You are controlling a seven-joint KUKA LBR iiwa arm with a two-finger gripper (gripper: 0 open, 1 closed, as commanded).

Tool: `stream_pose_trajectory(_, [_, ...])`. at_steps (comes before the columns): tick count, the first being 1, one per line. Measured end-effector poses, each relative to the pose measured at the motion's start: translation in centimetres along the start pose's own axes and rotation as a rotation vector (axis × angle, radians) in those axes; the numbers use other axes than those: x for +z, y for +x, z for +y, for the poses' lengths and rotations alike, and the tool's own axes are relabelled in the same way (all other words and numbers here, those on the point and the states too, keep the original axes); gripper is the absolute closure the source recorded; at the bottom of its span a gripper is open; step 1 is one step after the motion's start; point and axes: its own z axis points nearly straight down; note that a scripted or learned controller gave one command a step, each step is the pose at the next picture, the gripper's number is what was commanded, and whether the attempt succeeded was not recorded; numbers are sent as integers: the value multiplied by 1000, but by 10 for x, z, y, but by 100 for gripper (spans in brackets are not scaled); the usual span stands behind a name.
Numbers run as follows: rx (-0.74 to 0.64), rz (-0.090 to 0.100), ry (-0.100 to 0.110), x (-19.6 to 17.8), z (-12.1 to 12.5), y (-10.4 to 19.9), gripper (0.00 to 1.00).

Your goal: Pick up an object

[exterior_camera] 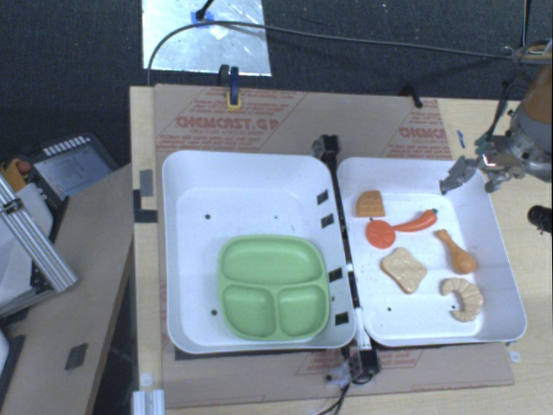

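Note:
The right bin holds several toy foods: an orange cracker, a red tomato slice, a red chili pepper, a chicken drumstick, a bread slice and a croissant. My gripper hovers over the bin's far right corner, above and to the right of the pepper. Its fingers are spread open with nothing between them.
In the left bin lies a green divided plate. A black divider with clips runs between the bins. Cables cross the bench's far side, and a metal sheet lies beyond it.

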Motion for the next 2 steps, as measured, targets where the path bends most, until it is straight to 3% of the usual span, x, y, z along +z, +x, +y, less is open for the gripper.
stream_pose_trajectory(2, [-1, 2, 2, 85, -3, 5, 0])
